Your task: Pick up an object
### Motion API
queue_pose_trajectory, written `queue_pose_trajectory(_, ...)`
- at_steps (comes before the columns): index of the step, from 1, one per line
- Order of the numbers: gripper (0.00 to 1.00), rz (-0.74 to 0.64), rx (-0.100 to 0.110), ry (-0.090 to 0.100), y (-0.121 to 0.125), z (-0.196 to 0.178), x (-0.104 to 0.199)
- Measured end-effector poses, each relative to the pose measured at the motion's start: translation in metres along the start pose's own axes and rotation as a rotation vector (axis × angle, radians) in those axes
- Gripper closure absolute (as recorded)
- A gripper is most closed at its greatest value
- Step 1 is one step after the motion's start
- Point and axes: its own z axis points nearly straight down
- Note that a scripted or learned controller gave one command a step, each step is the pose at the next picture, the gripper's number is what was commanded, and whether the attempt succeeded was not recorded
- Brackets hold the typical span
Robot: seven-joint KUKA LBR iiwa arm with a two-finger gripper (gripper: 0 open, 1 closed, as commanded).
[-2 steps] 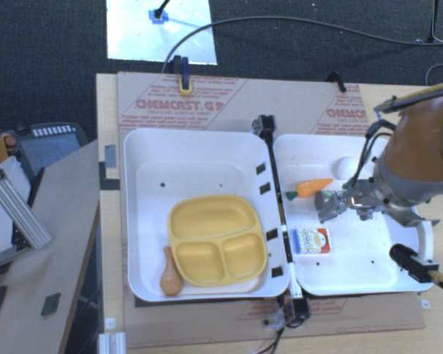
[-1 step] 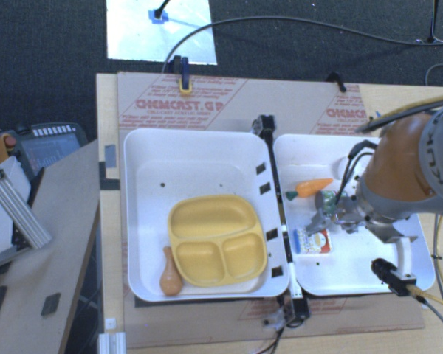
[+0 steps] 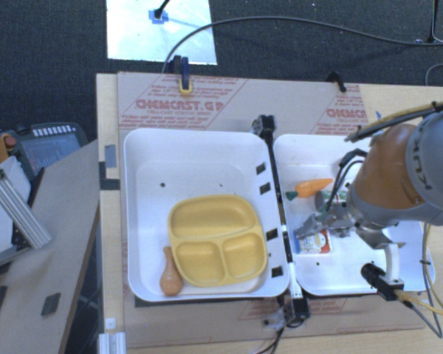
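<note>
Camera view is showing the arm (image 3: 399, 179) reaching in from the right of the frame and bending low over the right bin (image 3: 340, 275), its gripper (image 3: 319, 223) hanging just above the bin floor near the centre divider. Whether the gripper is spread or pressed together cannot be told, since the wrist is covering it.

The likeliest trouble, as I judge it, is the gripper coming down between two things and catching neither. A toy carrot (image 3: 310, 189) is lying just above the gripper in the picture, close but apart from it. A small flat packet with red markings (image 3: 317, 243) is lying directly below the gripper, nearly touching. The packet is sitting flat on the bin floor, so a close may slide over it; the carrot is rounded and may roll away if nudged.

Over in the left bin (image 3: 199, 161), well apart from the gripper, a yellow divided plate (image 3: 218, 238) is resting lower centre, with a tan wooden spoon (image 3: 170, 275) beside its lower left edge.
</note>
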Motion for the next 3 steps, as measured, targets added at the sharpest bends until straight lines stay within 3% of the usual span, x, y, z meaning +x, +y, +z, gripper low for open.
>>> queue_pose_trajectory(1, 1.0, 0.002, -0.017, -0.011, 0.004, -0.015, -0.004)
queue_pose_trajectory(2, 1.0, -0.003, -0.003, -0.006, 0.007, -0.078, -0.002)
queue_pose_trajectory(3, 1.0, -0.003, -0.004, -0.006, 0.009, -0.127, -0.002)
